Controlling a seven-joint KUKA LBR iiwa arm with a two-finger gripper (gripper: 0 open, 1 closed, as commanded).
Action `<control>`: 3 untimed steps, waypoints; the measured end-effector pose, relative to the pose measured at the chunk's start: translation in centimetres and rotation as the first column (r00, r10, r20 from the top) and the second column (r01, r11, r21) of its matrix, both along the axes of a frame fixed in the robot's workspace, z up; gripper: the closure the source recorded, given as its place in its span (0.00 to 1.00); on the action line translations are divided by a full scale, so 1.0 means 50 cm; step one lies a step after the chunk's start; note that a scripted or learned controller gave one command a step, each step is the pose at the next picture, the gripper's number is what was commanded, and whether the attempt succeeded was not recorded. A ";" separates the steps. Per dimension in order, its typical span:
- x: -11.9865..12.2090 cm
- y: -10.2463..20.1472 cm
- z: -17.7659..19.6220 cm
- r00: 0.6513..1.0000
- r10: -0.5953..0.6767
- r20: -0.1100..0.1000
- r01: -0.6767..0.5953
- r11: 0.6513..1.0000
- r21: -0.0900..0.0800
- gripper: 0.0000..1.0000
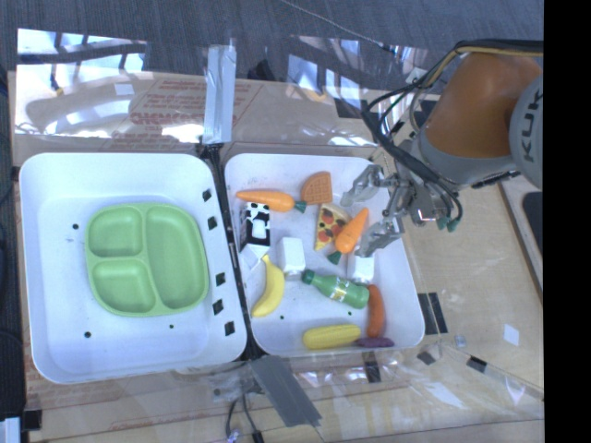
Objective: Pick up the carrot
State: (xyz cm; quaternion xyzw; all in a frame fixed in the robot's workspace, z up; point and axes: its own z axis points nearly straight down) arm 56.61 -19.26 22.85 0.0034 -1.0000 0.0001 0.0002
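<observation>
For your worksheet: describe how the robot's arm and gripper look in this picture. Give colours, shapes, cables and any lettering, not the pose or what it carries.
The arm is rounded and bulky: a broad orange band over a grey shell, with part of black lettering, "KU", at the right edge. Thin black cables loop off its left side. The gripper is small and skeletal, made of grey metal links, with a bit of green wire beside it.

Dark grey carpet floor (277,7); wooden bench (480,275); glossy reflections.

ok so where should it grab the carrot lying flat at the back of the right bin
Probably across the orange middle of the carrot, coming straight down from above. It lies flat with its length running left to right, so closing across its narrow width should work. The green end tapers and would likely slip.
</observation>
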 end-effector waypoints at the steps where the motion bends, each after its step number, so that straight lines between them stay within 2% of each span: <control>1: 0.051 -0.030 -0.217 0.978 0.210 -0.005 -0.210 0.978 0.004 0.00; 2: 0.092 -0.029 -0.274 0.950 0.311 0.002 -0.311 0.950 0.000 0.00; 3: 0.095 -0.001 -0.273 0.962 0.275 0.000 -0.275 0.962 0.002 0.00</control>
